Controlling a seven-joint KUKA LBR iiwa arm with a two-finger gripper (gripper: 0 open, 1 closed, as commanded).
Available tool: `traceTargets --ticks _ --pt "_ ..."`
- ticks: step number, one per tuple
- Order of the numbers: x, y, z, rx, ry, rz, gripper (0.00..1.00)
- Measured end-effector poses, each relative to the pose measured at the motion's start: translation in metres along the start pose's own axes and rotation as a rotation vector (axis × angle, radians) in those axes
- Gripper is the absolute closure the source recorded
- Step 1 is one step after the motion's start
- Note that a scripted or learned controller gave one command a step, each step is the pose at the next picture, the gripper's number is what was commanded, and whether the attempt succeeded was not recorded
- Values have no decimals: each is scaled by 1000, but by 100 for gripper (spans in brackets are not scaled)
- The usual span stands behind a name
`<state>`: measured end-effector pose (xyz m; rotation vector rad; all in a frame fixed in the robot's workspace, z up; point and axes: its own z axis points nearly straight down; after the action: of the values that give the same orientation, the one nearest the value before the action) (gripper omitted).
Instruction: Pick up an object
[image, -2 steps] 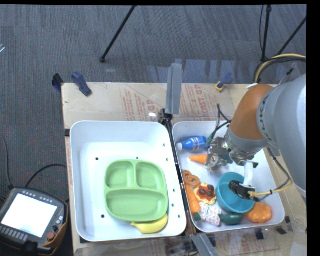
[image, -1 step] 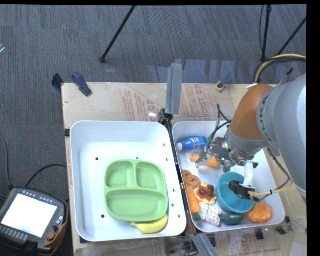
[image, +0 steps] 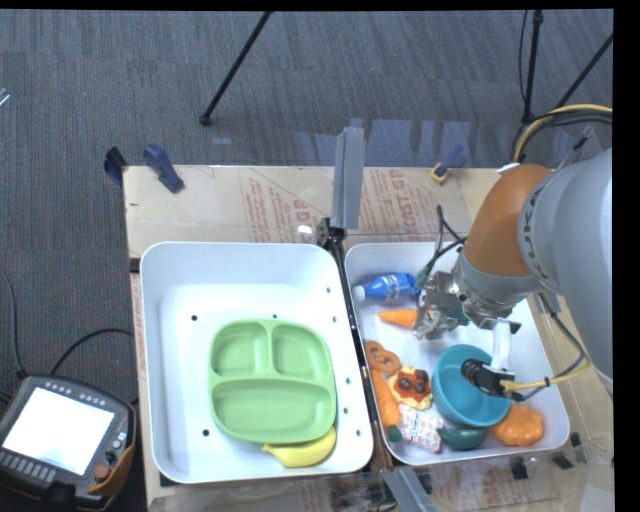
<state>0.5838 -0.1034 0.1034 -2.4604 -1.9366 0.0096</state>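
Observation:
My gripper (image: 437, 318) hangs low in the right bin (image: 548, 352), just right of a small orange carrot (image: 397, 318) and above a teal bowl (image: 462, 398). A blue bottle (image: 386, 287) lies at the bin's back left. Along the left side sit a pretzel (image: 381, 356), a long carrot (image: 387, 400), a pizza slice (image: 411, 385) and a red-and-white packet (image: 420, 428). An orange fruit-like toy (image: 520, 426) rests at the front right, a dark green item (image: 462, 437) beside it. The arm's wrist covers the fingers.
The left bin (image: 165, 300) holds a green divided plate (image: 271, 381) with a yellow banana (image: 297, 453) at its front edge. A grey post (image: 348, 185) rises behind the divide between the bins. A teach pendant (image: 62, 432) lies on the floor at the lower left.

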Motion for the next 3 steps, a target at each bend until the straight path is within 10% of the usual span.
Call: traceTargets --ticks 1,2,3 --pt "0 0 0 1 0 0 0" --pt "88 -6 -123 -19 4 26 0" --pt "48 -4 -81 -3 -3 184 0"
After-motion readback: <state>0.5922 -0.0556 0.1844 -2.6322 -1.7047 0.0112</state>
